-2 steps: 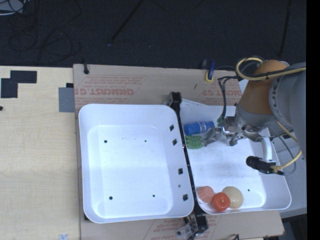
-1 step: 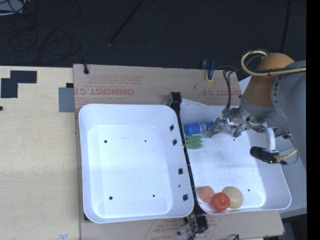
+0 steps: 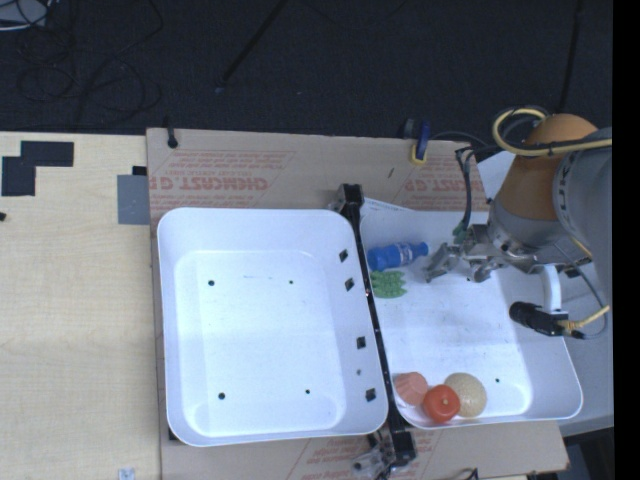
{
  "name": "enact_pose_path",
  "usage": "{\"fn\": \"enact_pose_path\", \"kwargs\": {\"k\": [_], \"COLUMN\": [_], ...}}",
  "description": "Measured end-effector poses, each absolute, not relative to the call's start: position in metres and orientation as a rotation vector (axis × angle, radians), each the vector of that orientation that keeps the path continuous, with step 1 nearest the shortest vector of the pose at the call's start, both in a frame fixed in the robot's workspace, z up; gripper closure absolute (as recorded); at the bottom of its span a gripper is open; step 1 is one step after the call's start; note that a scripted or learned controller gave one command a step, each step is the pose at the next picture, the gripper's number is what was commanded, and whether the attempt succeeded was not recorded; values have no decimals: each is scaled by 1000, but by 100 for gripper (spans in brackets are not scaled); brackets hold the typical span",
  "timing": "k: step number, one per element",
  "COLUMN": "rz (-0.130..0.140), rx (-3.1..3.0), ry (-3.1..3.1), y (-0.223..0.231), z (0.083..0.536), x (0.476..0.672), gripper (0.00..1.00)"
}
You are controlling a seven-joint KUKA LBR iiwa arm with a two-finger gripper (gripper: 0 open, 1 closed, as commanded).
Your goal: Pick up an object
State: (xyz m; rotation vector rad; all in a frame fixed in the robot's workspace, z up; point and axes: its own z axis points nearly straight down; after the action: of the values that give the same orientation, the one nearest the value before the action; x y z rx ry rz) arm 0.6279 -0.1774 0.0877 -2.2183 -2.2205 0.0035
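Note:
My gripper [image 3: 456, 271] hangs over the upper part of the right bin [image 3: 555, 383], its fingers spread and nothing between them. A blue bottle [image 3: 396, 256] lies just left of it, near the bin's back left corner. A small green object [image 3: 388, 286] sits right below the bottle. At the bin's front edge lie a pink piece [image 3: 409, 386], a red-orange round object [image 3: 441, 403] and a beige ball [image 3: 467, 393], close together.
The left bin [image 3: 165, 298] sits beside the right one, and a black divider [image 3: 362, 298] runs between them. Cables and a black connector [image 3: 540, 318] hang from the wrist at the right. Cardboard lies under both bins.

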Motion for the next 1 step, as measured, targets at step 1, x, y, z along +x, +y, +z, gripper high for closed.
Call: {"fn": "enact_pose_path", "kwargs": {"k": [1], "rz": [-2], "rx": [-2227], "ry": [-2226], "y": [-215], "z": [180], "x": [627], "gripper": [0]}}
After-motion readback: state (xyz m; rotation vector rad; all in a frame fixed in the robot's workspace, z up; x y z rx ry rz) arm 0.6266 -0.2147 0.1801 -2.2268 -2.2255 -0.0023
